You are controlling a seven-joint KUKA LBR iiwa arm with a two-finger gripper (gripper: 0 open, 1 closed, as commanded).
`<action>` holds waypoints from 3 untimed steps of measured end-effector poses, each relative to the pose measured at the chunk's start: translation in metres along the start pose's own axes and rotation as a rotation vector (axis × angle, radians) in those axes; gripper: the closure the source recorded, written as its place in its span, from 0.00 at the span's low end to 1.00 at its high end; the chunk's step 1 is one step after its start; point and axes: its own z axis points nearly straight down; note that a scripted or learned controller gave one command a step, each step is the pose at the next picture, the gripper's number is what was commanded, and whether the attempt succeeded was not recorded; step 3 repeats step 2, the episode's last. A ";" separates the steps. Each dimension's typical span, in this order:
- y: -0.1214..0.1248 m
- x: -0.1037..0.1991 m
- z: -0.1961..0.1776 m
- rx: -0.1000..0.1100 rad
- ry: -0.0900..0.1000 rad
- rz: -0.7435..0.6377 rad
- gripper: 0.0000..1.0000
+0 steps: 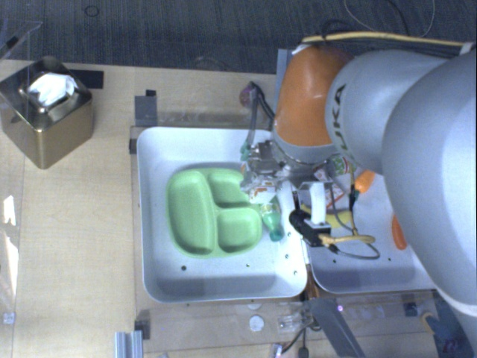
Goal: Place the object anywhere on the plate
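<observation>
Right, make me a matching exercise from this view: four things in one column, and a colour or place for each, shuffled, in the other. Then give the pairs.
Things:
1. plate
2. band on the arm
3. box
4. right bin

Descriptions:
A. orange, just above the wrist
B. brownish, on the bench at the far left, something white inside
C. green, with three compartments, lying in the left bin
D. white, under the arm, with cables over it

Pairs: 1-C, 2-A, 3-B, 4-D
</observation>
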 end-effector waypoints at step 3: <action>-0.017 0.011 0.045 -0.003 0.000 -0.112 0.00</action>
